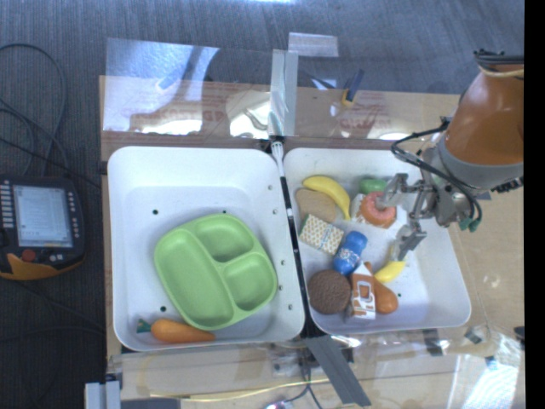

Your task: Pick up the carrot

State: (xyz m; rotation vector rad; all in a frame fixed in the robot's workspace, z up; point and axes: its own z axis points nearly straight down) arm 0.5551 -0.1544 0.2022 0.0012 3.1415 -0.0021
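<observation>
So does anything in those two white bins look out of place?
The orange carrot lies alone beside the green divided plate in the left bin, while the gripper hangs over the crowded right bin, away from it.

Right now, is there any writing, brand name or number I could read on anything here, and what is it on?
No text here can be read.
Orange and white carton in the right bin: it carries a printed front, too blurred to read.
Blue can: any label is too small to tell.
Handheld control pad left of the bench: its lit screen shows lines, all too small to read.
</observation>
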